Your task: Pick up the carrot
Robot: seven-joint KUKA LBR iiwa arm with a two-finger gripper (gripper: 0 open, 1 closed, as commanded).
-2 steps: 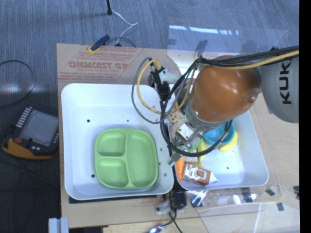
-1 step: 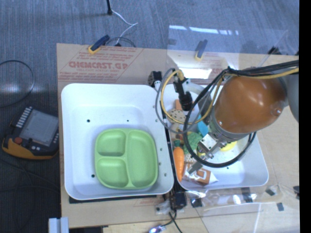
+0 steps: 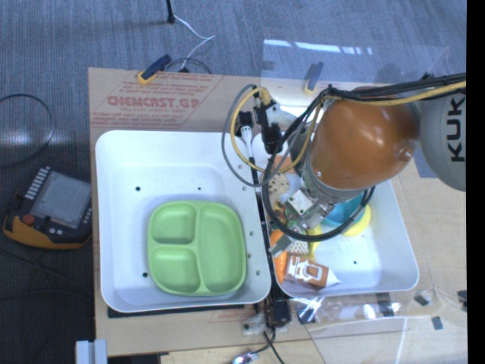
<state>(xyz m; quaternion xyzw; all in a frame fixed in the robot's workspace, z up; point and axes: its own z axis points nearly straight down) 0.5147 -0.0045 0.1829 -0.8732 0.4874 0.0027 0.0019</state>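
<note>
Gripper (image 3: 292, 217) apparently just above carrot (image 3: 279, 265)

Blue-grey carpet (image 3: 83, 21) surrounds a brown board (image 3: 151, 101), with a handheld pendant (image 3: 49, 207) lying at left

The bench (image 3: 151, 101) carries two white bins side by side: the left bin (image 3: 121, 203), the right bin (image 3: 394, 256).

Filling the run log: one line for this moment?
arm: over right bin | carrot: in right bin, not held | green plate: left bin
</note>
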